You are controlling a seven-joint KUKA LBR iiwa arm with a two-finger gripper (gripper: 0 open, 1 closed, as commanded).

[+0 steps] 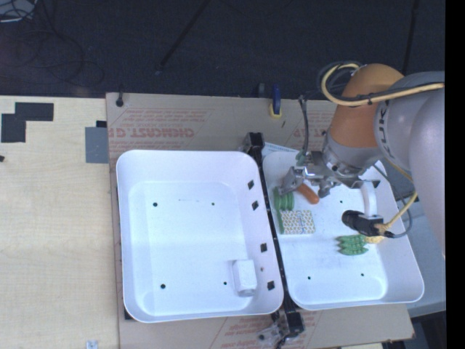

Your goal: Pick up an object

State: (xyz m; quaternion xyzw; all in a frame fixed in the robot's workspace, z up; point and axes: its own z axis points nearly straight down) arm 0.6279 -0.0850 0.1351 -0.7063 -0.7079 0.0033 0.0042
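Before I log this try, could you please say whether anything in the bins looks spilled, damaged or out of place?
Nothing stands out: the white block lies in the left bin, the patterned card and green piece in the right bin.

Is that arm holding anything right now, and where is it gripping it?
Cannot tell: the tool hangs close over an orange piece, with any hold hidden.

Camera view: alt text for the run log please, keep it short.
The end effector hangs over the far left part of the right bin, beside an orange object and a green object. That bin also holds a pale patterned pad and a second green object. The left bin holds one white block.
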